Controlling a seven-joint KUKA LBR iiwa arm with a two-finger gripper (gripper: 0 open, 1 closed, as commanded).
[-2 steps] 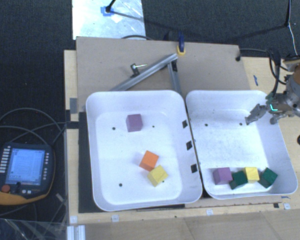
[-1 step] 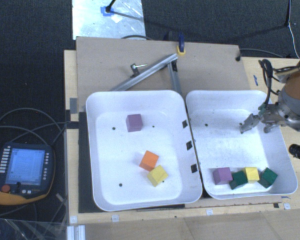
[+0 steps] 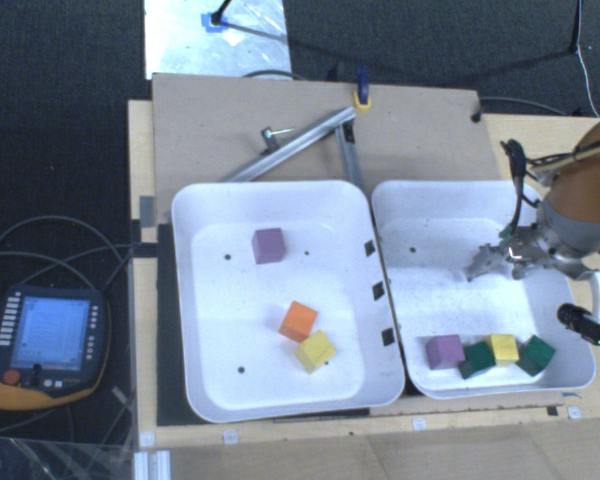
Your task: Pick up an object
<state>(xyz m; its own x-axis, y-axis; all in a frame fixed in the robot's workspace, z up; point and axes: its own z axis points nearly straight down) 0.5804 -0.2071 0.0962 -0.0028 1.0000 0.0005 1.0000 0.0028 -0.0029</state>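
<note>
Two white bins sit side by side. The left bin (image 3: 195, 298) holds a purple cube (image 3: 268, 245) near its back, and an orange cube (image 3: 298, 320) touching a yellow cube (image 3: 316, 351) toward the front. Along the front wall of the right bin (image 3: 420, 208) lie a purple cube (image 3: 444, 350), a dark green cube (image 3: 475, 359), a yellow cube (image 3: 503, 348) and a green cube (image 3: 536, 353) in a row. My gripper (image 3: 492, 262) hangs over the middle of the right bin, pointing left. It is behind the row of cubes and apart from them, and I see nothing held in it.
A metal bar (image 3: 295, 140) lies slanted on the brown board (image 3: 420, 133) behind the bins, with a clamp (image 3: 361, 90) at the board's back edge. A teach pendant (image 3: 45, 343) and its cables lie on the floor to the left.
</note>
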